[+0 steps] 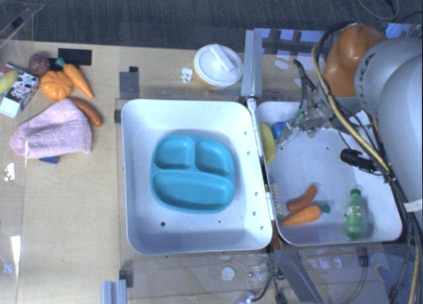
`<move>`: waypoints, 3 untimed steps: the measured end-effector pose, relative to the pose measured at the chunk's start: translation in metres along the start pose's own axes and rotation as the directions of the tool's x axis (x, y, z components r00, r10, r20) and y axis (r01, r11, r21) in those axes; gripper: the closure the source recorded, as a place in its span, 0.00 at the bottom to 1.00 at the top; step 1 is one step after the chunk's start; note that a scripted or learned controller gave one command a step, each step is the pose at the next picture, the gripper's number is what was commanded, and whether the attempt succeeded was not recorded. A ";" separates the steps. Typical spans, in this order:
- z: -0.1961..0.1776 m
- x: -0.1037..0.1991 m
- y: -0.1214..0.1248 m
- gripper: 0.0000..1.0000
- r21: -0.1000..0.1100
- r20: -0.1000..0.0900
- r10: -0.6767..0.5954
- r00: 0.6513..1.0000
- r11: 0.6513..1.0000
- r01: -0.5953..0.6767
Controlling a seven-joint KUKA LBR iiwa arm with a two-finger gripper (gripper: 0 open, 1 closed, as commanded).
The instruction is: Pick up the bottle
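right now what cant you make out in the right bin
- End effector: in the camera view, cables and the arm crowd it.
- Blue thing: half behind the end effector; identity unclear.
- Bottle: too small to read its label.
- Right bin: its right rim runs under the arm.

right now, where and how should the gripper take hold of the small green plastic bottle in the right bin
Grip the small green plastic bottle across its wider lower body, coming down from above. It seems to lie flat in the right white bin, cap pointing away from the near wall, so fingers closing across its short width fit best. The bin's near-right corner crowds it; the orange toy carrot lies apart on its other side.
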State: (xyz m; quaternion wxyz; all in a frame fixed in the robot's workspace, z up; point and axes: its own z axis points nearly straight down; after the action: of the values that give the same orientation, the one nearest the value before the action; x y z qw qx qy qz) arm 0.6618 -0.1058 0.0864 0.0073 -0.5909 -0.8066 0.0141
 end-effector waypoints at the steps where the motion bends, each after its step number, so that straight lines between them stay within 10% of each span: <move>1: 0.000 0.000 0.000 0.00 0.000 -0.004 0.013 1.000 1.000 -0.013; 2: 0.000 0.001 0.001 0.00 -0.001 -0.003 0.028 1.000 1.000 -0.028; 3: -0.008 0.000 -0.001 1.00 0.006 -0.002 0.026 1.000 1.000 -0.026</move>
State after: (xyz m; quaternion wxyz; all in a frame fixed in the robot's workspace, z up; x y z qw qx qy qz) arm 0.6612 -0.1058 0.0939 0.0098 -0.6014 -0.7987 0.0156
